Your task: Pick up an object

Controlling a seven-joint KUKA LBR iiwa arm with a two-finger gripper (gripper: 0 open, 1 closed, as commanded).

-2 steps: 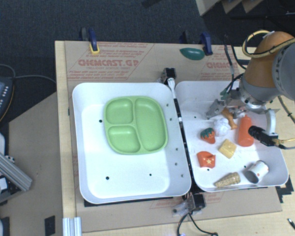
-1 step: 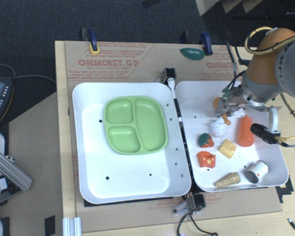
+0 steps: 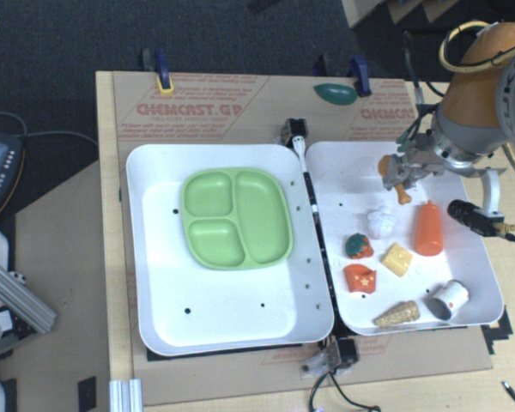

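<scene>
I've got the gripper (image 3: 401,178) low by the right bin's (image 3: 489,269) far edge; an orange piece (image 3: 402,196) hangs below, jaws' state unclear.

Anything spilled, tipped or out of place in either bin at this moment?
Mostly tidy. The small white cup lies on its side near the right bin's lower right corner, and a teal object sits on the board outside both bins. The green divided plate lies flat.

A green divided plate (image 3: 238,217) lies in the left bin (image 3: 154,316) — blue clamps (image 3: 162,69) grip the bench's far edge
</scene>
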